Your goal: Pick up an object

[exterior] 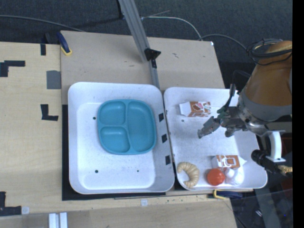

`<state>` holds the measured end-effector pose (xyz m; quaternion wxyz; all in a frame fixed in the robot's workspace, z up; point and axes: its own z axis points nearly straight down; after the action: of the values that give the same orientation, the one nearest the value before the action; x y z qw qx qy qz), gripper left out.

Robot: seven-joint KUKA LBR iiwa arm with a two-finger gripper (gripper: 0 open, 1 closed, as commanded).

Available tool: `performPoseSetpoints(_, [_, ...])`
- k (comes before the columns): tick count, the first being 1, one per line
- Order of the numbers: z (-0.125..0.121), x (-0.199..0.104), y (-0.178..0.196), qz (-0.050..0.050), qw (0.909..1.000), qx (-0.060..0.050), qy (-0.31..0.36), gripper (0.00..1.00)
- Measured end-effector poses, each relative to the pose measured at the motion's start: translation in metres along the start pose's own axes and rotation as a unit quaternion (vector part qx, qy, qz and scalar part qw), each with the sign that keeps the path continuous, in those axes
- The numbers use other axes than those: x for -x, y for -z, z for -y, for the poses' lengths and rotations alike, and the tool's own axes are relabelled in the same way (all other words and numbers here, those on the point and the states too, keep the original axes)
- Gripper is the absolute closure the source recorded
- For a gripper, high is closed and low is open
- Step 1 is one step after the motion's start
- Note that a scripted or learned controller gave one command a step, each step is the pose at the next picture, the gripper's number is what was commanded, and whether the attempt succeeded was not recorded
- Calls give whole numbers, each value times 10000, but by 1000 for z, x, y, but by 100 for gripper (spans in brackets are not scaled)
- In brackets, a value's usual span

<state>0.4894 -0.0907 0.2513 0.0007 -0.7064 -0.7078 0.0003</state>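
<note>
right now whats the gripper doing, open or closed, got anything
Gripper: hovers over the right bin, nothing seen between its fingers; open or shut cannot be told.

You see a pale wooden worktop (109, 61) with black tape marks (46, 112) at its left, dark carpet (71, 4) beyond it, thin cables (190, 27) trailing there, and a grey metal pole (135, 23) slanting in.

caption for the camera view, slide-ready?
KUKA arm's gripper hovering in the right bin among a croissant, tomato and snack packets; blue divided plate in the left bin.
</note>
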Motion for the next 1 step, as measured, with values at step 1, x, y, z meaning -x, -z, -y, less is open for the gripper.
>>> performPoseSetpoints(1, [0,0,0,0,10000,0,0,0])
